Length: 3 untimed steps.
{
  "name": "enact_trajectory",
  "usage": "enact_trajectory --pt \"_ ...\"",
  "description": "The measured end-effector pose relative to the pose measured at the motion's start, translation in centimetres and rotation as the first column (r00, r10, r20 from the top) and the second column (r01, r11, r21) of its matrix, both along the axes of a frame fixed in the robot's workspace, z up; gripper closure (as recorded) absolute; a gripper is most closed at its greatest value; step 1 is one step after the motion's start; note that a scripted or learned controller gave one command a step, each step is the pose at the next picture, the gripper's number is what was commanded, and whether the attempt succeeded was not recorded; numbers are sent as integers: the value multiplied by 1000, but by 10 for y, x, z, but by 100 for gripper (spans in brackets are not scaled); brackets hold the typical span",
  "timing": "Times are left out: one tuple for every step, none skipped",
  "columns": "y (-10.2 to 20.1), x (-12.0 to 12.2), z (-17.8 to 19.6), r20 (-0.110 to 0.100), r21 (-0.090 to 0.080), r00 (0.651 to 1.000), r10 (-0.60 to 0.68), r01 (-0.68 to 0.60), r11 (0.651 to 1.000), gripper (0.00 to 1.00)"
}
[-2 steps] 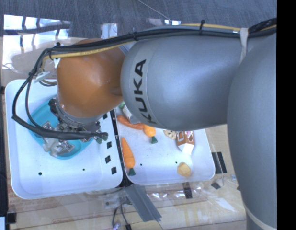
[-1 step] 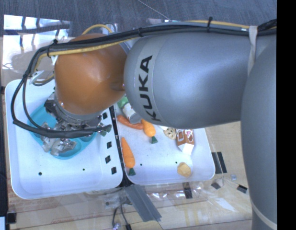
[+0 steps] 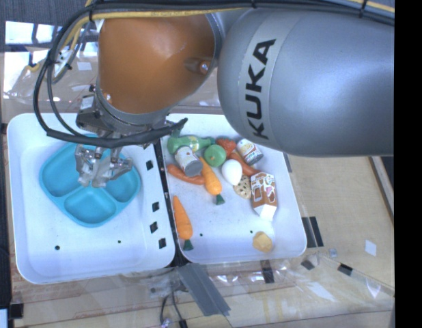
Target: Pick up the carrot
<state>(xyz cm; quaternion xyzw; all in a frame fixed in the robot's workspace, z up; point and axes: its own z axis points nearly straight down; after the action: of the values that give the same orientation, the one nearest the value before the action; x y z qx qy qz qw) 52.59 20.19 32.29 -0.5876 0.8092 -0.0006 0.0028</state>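
Observation:
Several toy carrots lie in the right bin (image 3: 224, 248). One carrot (image 3: 181, 221) rests alone against that bin's left wall, tip toward the front. A second carrot (image 3: 211, 179) lies in the food pile, and a third orange carrot piece (image 3: 179, 173) pokes out from under a small can (image 3: 188, 160). My gripper (image 3: 99, 169) hangs over the left bin (image 3: 33, 251), just above a blue divided plate (image 3: 88, 200), well to the left of all the carrots. I see no carrot at the gripper.
The pile in the right bin also holds a green fruit (image 3: 214, 155), a white egg (image 3: 231, 172), a red-labelled can (image 3: 249, 152), a small carton (image 3: 263, 191), a cookie (image 3: 242, 188) and a yellow-brown lump (image 3: 263, 241). The arm's big orange and grey body covers the bins' far edges.

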Motion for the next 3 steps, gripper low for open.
enact_trajectory --pt "-5 81 -10 -4 -1 972 237 -237 972 100" --pt "-28 2 -9 -5 -2 820 573 -573 820 100" --pt "-99 25 10 -4 -2 622 783 -783 622 100"
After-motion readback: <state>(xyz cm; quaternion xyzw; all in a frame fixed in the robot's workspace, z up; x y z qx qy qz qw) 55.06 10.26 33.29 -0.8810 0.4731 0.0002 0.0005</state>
